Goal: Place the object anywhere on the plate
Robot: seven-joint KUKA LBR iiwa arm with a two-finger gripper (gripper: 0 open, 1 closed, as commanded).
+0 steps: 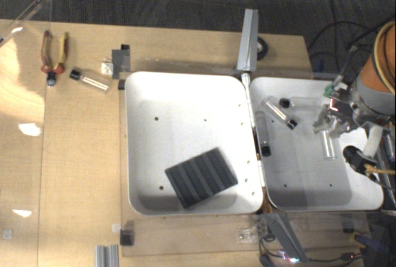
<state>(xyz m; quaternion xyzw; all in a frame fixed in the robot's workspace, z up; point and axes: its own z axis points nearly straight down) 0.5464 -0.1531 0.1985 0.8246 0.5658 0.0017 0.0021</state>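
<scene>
A: Start at the left. What sits on the table (74,154)?

B: Red-handled pliers (52,55) near the far left corner, and a small vial (90,78) just beside them. Neither belongs to the task.

A: And the left bin (185,92)?

B: A dark ribbed plate (201,177) lies flat in its near part, tilted, its long axis running from near-left up toward far-right. Nothing rests on it.

A: The object itself?

B: I take it to be the small silver-and-black cylinder (279,112) in the right bin (303,188), far-left part, lying on its side with its long axis slanting from far-left to near-right. A small black piece sits beside it.

A: Where is the end effector (331,129)?

B: Over the right bin's right half, to the right of the cylinder and apart from it. It carries nothing; whether it is spread or closed I cannot tell.

A: So the coming move?

B: My judgement: reach leftward to the cylinder, then carry it further left and nearer, across the bin wall, to the plate.
</scene>
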